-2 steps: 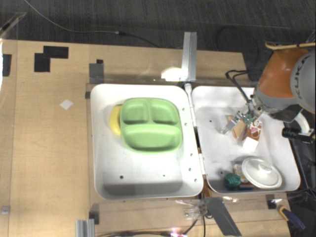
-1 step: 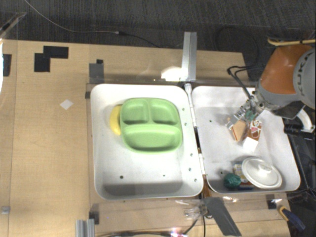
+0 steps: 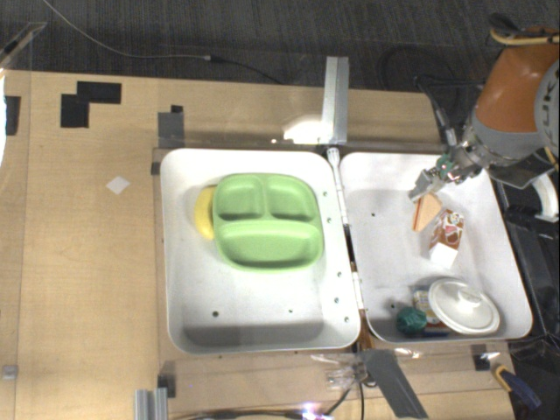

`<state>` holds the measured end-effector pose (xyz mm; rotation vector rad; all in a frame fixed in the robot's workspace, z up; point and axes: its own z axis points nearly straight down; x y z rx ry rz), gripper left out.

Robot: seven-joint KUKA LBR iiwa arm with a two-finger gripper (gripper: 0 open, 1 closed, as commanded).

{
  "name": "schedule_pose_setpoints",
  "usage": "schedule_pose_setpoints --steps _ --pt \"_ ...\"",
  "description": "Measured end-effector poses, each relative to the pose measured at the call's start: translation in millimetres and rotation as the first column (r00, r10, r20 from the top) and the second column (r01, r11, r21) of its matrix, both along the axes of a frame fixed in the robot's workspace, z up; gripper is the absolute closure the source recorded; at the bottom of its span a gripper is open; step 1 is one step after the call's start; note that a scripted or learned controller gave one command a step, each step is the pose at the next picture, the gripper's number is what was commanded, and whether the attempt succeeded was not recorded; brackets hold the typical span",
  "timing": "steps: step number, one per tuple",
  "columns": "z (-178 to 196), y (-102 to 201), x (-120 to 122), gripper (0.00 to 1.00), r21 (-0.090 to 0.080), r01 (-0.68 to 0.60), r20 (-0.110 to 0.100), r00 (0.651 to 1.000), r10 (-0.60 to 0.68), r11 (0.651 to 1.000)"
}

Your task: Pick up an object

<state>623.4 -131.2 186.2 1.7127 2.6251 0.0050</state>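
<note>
The pick looks unfinished: every object rests on a bin floor, and nothing sits between the fingers of the small grey two-finger gripper [image 3: 435,178], which hangs over the upper part of the shallow white right-hand bin [image 3: 385,234]. Whether its claw stands apart or together is too small and blurred to tell, so I cannot say. The likeliest target, judging by closeness, is the tan wedge-shaped piece [image 3: 426,212], which lies just below the gripper's tip, very near it and perhaps touching; contact cannot be confirmed at this size. Right beside the wedge, on its lower right, lies a small white packet with red print [image 3: 446,234]. Further down the same bin, well apart from the gripper, sit a round white lidded bowl [image 3: 464,308] and a dark teal lump [image 3: 411,321] against the near wall. The shallow white left-hand bin [image 3: 184,304] bears a green plastic divided tray [image 3: 265,220] with a yellow object [image 3: 203,213] peeking from under its left edge. What remains, as I judge it, is to close on one object and lift it clear.
</note>
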Motion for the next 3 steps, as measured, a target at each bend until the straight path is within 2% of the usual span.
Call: schedule_pose_setpoints --steps 1,2,3 --pt "11.9 1.2 2.1 1.0 -0.002 -0.007 0.006 1.0 0.007 1.0" --pt "13.6 39.1 -70.9 1.0 0.001 -0.01 -0.003 1.0 0.01 1.0" --pt "1.9 101.0 -53.1 1.0 0.002 0.028 -0.003 1.0 -0.028 1.0"
